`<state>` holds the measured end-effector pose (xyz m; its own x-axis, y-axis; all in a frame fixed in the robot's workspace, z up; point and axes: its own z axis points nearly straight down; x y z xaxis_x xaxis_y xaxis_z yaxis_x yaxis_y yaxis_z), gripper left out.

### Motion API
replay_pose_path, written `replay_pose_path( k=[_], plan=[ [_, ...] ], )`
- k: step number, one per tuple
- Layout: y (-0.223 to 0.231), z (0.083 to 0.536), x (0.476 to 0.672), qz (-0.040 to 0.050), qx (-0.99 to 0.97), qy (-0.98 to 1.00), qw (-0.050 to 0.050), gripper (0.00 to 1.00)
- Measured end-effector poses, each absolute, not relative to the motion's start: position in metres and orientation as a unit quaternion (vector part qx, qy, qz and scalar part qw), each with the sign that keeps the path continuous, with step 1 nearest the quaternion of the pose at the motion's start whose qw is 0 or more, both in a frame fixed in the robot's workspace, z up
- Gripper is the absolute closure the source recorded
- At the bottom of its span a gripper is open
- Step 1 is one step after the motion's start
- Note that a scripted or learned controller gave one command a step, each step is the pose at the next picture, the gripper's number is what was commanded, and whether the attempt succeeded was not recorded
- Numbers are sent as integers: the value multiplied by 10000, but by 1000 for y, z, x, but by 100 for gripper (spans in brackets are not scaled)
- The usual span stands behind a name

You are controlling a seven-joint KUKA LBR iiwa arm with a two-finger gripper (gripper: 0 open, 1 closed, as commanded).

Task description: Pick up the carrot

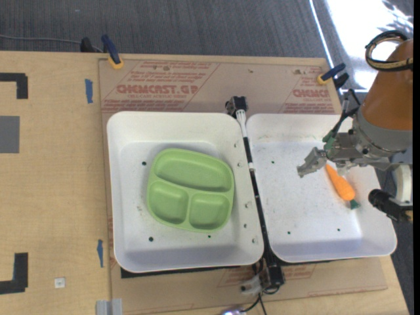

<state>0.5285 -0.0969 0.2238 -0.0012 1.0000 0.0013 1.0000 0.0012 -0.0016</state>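
Above the tabletop (59, 176), my tool (314, 164) hangs over the right bin (295, 235), its grey fingers spread, gripping nothing. The carrot (341, 183) lies just beside it on the bin floor, toward the right wall. I could close short of the carrot and come up bare. My own wrist hides part of the tool

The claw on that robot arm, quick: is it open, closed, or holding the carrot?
Gripper: cannot be told whether open or closed. It sits low in the right bin, just left of the carrot, which lies on the bin floor, not held.
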Motion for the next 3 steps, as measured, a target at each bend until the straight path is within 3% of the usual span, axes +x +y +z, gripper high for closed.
replay_pose_path(
  k=[1, 2, 3],
  plan=[
    [-182, 209, 507, 4, -7076, -7067, 9, 0],
    [-213, 100, 535, -52, -7037, -7104, 87, 0],
    [-219, 111, 535, -23, -7051, -7091, 18, 100]
  ],
)
